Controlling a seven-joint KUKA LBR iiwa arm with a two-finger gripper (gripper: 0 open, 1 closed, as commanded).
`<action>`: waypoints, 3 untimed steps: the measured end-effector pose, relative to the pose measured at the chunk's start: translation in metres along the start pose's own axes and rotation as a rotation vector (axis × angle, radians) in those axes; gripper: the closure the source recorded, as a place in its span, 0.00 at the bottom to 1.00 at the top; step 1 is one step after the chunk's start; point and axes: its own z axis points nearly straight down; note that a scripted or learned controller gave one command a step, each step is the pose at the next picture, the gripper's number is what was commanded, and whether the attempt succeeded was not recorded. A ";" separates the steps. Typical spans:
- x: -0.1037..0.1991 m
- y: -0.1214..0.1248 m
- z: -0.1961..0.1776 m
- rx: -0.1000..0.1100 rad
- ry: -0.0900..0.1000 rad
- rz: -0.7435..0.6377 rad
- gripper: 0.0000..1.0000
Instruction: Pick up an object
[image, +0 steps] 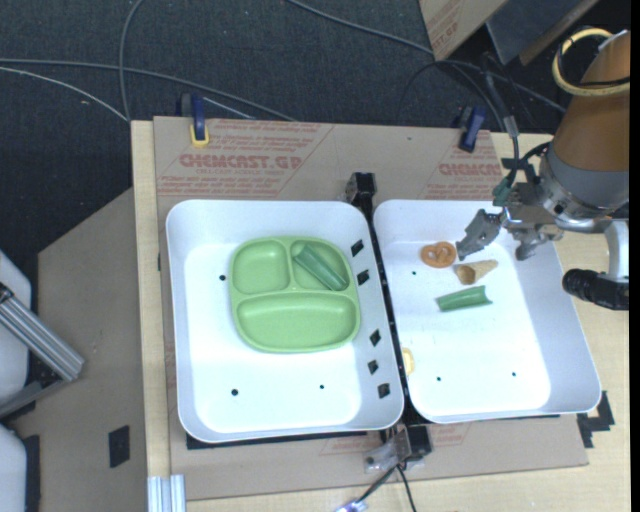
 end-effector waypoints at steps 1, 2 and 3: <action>0.000 0.002 -0.006 -0.012 -0.002 -0.002 0.00; -0.006 -0.002 0.054 -0.005 0.000 -0.001 0.00; 0.001 0.002 0.100 -0.007 0.000 -0.002 0.00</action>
